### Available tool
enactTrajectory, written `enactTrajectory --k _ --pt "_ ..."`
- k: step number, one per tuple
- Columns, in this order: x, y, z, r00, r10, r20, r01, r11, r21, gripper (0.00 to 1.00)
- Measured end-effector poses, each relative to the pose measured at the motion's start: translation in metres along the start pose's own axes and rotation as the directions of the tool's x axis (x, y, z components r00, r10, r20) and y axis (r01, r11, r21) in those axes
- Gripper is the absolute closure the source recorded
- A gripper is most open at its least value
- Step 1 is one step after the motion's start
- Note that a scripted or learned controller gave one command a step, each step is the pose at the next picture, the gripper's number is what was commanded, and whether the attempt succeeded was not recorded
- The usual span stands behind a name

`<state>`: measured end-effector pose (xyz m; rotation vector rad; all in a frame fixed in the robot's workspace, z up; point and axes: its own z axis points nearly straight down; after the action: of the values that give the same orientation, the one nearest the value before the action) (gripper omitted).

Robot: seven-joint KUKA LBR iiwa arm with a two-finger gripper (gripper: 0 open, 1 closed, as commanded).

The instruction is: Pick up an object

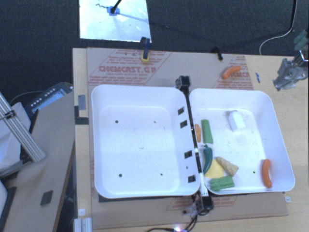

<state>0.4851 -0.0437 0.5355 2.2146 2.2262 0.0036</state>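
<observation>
End effector [291, 75] beyond right bin [275, 111], white block [236, 120] well apart

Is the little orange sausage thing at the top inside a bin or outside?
Outside. The orange sausage lies on the brown board behind the right bin, beyond its far rim, not on the white floor.
</observation>
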Motion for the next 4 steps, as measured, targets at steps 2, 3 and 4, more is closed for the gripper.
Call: enactTrajectory --k 2,3,4 --pt "-0.087 0.001 -0.003 1.000 0.000 0.003 0.000 1.000 -0.006 1.00" --pt "-0.158 0.068 0.001 1.000 0.008 0.005 -0.008 1.000 -0.001 1.00" --pt "-0.113 0.005 0.000 1.000 0.000 0.000 0.000 1.000 0.001 1.00"
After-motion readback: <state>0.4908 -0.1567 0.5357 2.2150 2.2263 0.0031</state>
